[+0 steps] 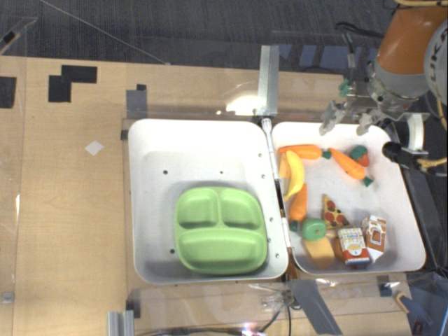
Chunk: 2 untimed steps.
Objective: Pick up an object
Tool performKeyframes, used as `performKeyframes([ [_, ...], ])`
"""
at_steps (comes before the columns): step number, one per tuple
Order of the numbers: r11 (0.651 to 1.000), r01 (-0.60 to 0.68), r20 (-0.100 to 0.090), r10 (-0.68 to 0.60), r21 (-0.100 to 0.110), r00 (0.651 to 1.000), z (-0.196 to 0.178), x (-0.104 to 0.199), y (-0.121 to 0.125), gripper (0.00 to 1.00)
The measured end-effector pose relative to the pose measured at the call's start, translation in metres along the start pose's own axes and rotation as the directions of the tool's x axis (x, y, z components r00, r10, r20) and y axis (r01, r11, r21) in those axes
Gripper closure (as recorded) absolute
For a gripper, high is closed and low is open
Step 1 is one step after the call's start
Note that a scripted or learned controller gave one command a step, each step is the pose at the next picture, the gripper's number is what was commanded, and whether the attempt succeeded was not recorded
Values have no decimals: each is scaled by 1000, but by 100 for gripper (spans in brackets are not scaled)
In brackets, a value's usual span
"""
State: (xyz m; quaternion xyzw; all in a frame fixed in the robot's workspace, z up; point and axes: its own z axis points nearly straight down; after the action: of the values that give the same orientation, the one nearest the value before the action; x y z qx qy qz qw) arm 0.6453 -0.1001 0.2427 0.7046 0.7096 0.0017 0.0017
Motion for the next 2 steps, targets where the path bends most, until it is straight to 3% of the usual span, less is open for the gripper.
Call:
performKeyframes([
  [1, 990, 140, 1, -140, -3, 990, 144, 2, -12, 0],
  [2, 993, 121, 2, -121, -12, 993, 150, 3, -74, 0],
])
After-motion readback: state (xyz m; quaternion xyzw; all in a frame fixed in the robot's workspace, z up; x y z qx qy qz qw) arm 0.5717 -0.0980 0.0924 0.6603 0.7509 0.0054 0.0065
